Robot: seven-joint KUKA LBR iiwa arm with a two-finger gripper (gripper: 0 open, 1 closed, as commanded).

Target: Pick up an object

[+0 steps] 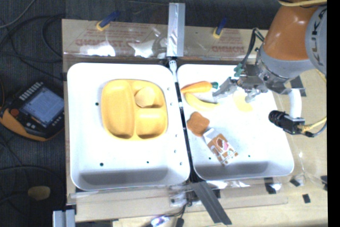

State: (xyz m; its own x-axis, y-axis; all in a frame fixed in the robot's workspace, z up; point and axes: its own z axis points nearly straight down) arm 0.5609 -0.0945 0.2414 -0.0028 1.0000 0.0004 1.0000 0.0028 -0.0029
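Fingers of the gripper (232,86) cannot be made out clearly: the grey tip of the tool slants down to the left over the right bin (276,165), and whether it is spread or closed cannot be told from this angle. Nothing is visibly held in it. Its tip ends just beside the green stem end of the toy carrot (195,86), an orange piece lying across the upper left part of that bin, and whether the two touch cannot be told. Directly under the carrot lies a yellow banana (201,98), curved, its right end reaching under the tool's tip. A pale yellow round piece (243,103) sits on the bin floor just below the tool's body.

Farther down in the same bin, a brown cookie-shaped piece (197,123) rests near the left wall, and just beside it, lower and to the right, a small printed packet (220,147) lies tilted.

The grey arm (289,34) with its orange band reaches in from the right above the bin's upper corner.

In the left bin (85,167) a yellow divided tray (119,114) sits in the middle, with a tan round ball (144,97) in its upper right compartment.
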